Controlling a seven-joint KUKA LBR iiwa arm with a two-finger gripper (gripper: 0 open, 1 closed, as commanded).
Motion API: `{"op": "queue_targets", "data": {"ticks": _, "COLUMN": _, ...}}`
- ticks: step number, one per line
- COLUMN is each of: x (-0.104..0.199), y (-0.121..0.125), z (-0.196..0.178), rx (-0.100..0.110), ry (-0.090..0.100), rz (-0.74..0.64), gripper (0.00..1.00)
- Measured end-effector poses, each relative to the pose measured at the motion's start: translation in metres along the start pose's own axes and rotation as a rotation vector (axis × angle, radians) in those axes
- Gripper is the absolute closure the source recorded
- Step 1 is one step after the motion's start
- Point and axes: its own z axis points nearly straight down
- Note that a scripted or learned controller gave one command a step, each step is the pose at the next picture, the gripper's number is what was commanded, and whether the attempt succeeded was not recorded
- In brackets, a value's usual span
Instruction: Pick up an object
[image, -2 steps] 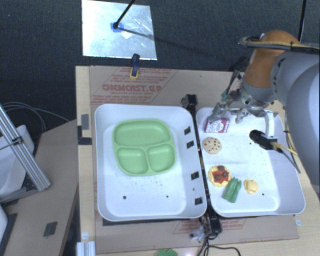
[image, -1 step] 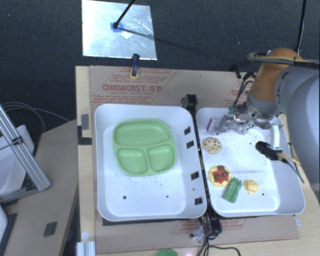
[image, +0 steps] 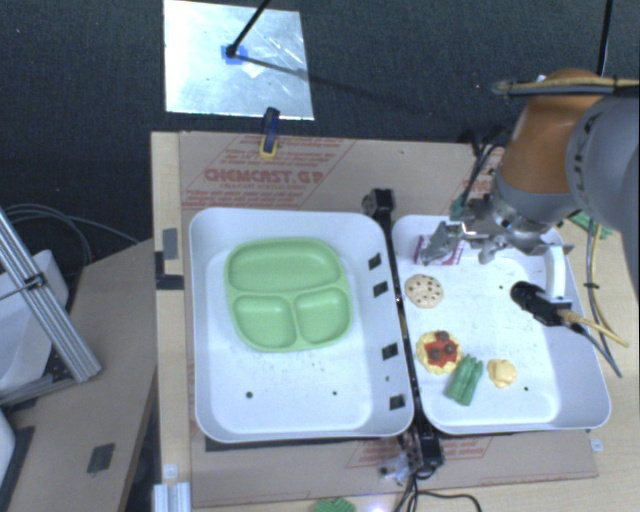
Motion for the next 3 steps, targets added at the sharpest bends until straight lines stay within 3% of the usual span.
{"op": "queue_targets", "data": {"ticks": 1, "x": -0.049, "y": -0.039, "z": 0.11, "rx": 0.01, "ry": -0.002, "rz": 0.012, "gripper": 0.0}}
{"op": "queue_targets", "data": {"ticks": 2, "x": -0.084, "y": 0.043, "z": 0.103, "rx": -0.006, "ry": -0.006, "rz": 0.003, "gripper": 0.0}}
{"op": "queue_targets", "data": {"ticks": 3, "x": -0.025, "y": 0.057, "z": 0.032, "rx": -0.005, "ry": -0.002, "rz": -0.001, "gripper": 0.0}}
